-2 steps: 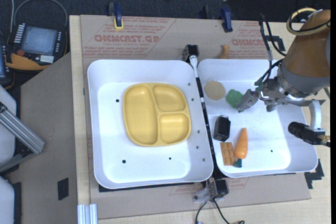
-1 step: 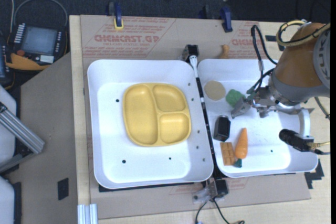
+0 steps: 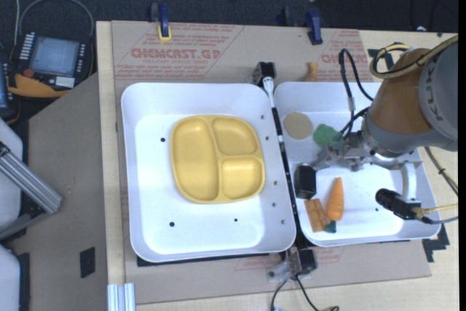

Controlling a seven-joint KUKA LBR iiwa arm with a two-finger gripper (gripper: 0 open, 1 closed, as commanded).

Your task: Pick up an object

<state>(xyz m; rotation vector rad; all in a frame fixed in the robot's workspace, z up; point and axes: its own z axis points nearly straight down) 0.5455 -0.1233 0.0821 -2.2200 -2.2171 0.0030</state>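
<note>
My gripper (image 3: 333, 154) hangs low over the middle of the right bin (image 3: 364, 229), reaching in from the right. A green object (image 3: 324, 134) lies just above it, close to or touching the gripper's tip. An orange carrot (image 3: 335, 199) lies below the gripper, pointing up toward it. To its left are a black block (image 3: 304, 180) and a brown flat piece (image 3: 317, 214). A round tan disc (image 3: 297, 125) rests near the bin's upper left corner. Nothing shows as held.
The left bin (image 3: 145, 215) holds a yellow divided plate (image 3: 217, 157) at its middle. A ridge (image 3: 280, 149) separates the two bins. The arm's grey body and orange band (image 3: 399, 102) cover the right bin's upper right part.
</note>
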